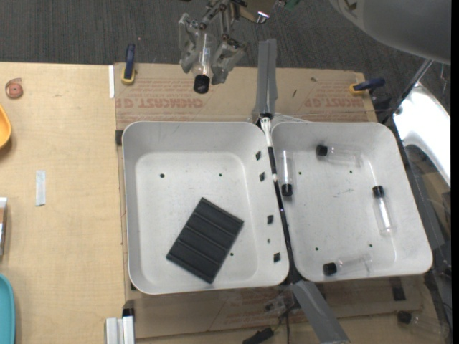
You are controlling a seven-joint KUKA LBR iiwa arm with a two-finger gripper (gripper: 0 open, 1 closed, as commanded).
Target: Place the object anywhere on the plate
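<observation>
The gripper (206,64) is hanging over the bench beyond the far edge of the left bin (143,145), its fingers clenching a clear tube (201,83) that is pointing its black cap downward. The black ribbed plate (206,239) is lying slantwise in the near part of that bin. Four more tubes (383,209) are lying well apart in the right bin (409,256).

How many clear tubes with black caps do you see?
5: four in the right bin, at the top, left wall, right side and bottom; one between the fingers.
</observation>
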